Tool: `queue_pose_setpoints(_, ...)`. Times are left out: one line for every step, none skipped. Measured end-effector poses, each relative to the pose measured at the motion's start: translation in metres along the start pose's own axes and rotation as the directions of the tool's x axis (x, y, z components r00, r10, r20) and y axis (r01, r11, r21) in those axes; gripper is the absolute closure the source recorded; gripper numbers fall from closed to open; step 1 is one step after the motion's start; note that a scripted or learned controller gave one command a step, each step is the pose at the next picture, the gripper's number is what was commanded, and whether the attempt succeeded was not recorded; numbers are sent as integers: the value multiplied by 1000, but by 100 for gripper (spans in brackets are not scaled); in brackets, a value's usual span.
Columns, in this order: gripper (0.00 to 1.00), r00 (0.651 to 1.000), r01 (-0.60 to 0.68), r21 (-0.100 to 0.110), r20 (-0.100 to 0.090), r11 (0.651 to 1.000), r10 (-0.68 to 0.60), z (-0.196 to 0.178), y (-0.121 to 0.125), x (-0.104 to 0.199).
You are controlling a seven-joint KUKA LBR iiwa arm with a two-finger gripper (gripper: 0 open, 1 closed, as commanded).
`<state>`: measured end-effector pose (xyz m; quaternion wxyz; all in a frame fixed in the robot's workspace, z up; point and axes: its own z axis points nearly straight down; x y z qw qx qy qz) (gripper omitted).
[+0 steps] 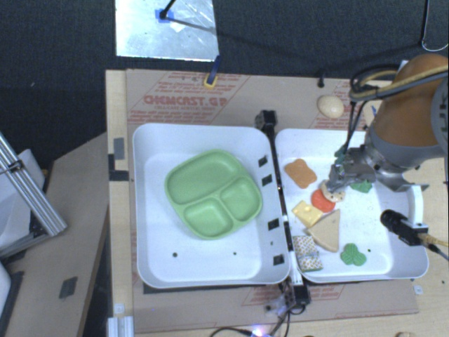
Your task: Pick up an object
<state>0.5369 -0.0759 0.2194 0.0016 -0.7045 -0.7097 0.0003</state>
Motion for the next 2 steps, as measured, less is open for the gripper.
queue_pose_setpoints(100, 1000, 2, -3, -1, 1000, -2, -14, -12, 42)
queue_pose_setpoints(100, 1000, -7, -1, 2, 1000, 7, 5, -12, 29)
